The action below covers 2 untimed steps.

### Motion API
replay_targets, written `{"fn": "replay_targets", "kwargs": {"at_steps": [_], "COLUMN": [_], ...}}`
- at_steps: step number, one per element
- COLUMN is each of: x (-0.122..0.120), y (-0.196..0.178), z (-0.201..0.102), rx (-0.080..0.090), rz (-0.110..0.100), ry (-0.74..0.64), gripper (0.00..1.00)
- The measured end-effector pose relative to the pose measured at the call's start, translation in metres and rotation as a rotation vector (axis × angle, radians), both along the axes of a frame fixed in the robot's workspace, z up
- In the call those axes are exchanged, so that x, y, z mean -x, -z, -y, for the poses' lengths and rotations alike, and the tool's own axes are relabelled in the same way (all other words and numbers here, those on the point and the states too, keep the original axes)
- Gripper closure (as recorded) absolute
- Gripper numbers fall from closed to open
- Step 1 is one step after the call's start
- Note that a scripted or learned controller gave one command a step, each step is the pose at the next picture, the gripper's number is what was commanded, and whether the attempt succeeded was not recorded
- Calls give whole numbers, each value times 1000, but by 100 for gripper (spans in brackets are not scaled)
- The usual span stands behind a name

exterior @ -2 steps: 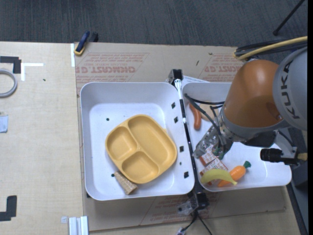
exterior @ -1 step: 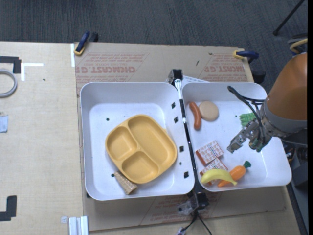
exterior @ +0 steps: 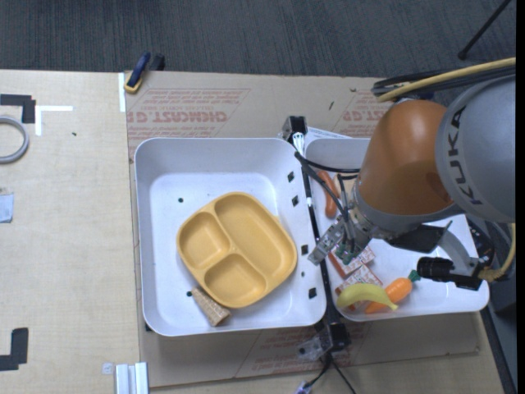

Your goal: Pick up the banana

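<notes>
Banana [exterior: 358,295]: 1, yellow, curved, lying in the right bin [exterior: 459,300] near its front-left corner. Long axis roughly left to right across the view, tilted slightly; left end tinged green, pointing toward the divider between the bins; right end tucked against the carrot.
Carrot [exterior: 392,293]: 1, orange toy with a green top, just beside the banana on its right, touching or overlapping it.
Hand [exterior: 343,245]: above the left part of the right bin, close over the banana and slightly behind it. Grip state: cannot tell, fingertips blurred against clutter. Nothing seen clearly between the fingers.
Arm [exterior: 418,167]: 1, grey with an orange band, reaching in from the right, covering most of the right bin.
Bins: 2, white, shallow, side by side on the bench [exterior: 66,253].
Left bin [exterior: 152,245]: holds 1 yellow plate and 1 small block.
Plate [exterior: 236,249]: 3 compartments, lying flat in the middle of the left bin, turned at an angle.
Block [exterior: 211,307]: 1, brownish, at the plate's front edge, near the front wall of the left bin.
Other items in right bin: 1 orange strip [exterior: 330,194] partly hidden behind the arm, 1 small printed packet [exterior: 354,258] under the hand; identity of both unclear.
Cardboard [exterior: 205,109]: 1 printed sheet under the bins.
</notes>
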<state>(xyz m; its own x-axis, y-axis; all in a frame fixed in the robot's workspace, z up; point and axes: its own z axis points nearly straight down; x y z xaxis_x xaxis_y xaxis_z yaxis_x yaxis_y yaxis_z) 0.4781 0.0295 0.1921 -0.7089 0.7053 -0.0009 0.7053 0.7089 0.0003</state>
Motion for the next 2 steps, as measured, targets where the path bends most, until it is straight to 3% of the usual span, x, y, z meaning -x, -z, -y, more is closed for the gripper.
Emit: {"fn": "replay_targets", "kwargs": {"at_steps": [1,2], "x": [0,0], "y": [0,0], "z": [0,22], "rx": [0,0], "rz": [0,0], "ry": [0,-329], "gripper": [0,0]}}
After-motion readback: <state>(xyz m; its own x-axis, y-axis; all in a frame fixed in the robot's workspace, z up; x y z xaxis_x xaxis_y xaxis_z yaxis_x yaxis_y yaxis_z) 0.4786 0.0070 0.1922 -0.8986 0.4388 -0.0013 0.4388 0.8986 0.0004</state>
